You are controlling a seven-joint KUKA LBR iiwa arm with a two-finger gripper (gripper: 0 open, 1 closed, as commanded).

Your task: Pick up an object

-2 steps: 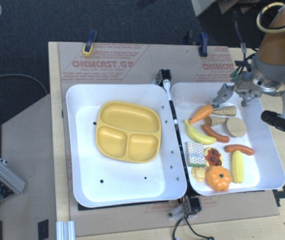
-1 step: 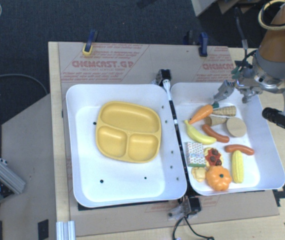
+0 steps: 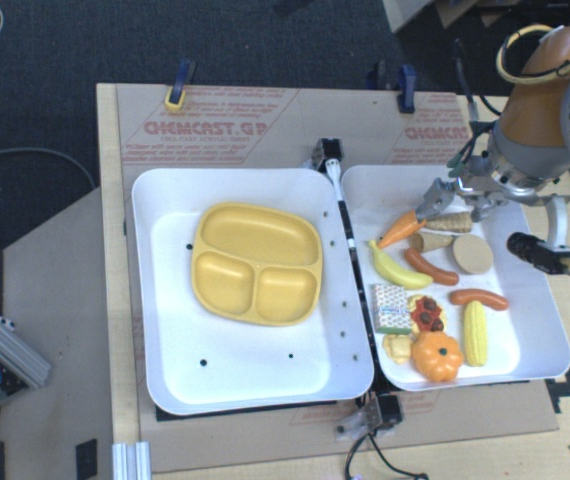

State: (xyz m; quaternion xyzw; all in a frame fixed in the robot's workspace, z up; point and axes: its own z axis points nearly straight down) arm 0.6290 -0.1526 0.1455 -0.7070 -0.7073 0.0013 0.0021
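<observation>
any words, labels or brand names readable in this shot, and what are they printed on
"CHEMCAST G.P": red print on the brown paper-covered board under the two bins, upper left.
"CHEMCAST": the same red print again on the board's upper right, partly hidden by the arm, so the end cannot be read.
Smaller red lines around both prints: too blurred to read.
Small green and white packet in the right white bin: print too small to read.

bench point(image 3: 265, 118): brown board with red lettering, filling the centre of the view | left white bin point(image 3: 160, 298): lies on the board toward 9 o'clock | right white bin point(image 3: 540, 313): lies toward 3 o'clock, touching the left bin along the middle | yellow clamp point(image 3: 176, 95): on the board's 11 o'clock edge | blue clamp point(image 3: 406, 88): on its 1 o'clock edge
</observation>
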